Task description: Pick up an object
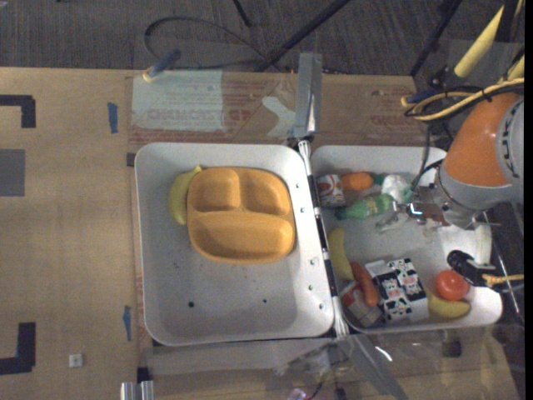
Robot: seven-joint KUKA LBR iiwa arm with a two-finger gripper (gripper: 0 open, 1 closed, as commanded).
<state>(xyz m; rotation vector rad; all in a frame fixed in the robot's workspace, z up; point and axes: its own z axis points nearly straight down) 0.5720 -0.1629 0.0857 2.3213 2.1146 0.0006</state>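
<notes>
Arm: the grey arm with the orange band was seen reaching in from the right, over the far right part of the right bin.
Gripper: the gripper was placed low over the far half of the right bin, just beside the green bottle; whether it was open or closed could not be told, and nothing could be seen held by it.
Left bin: in the shallow white left bin, an orange moulded plastic tray with three compartments was seen lying in the far half, with a yellow banana tucked against its left side.
Right bin, far edge: in the shallow white right bin, a small red-and-white can, a round orange fruit and a green plastic bottle lying on its side were clustered near the far left corner.
Right bin, left wall: a second yellow banana was laid along the left wall.
Right bin, near edge: a black-and-white patterned carton was seen beside a red elongated piece.
Right bin, near right corner: a red tomato-like ball was found touching a small yellow piece.
</notes>
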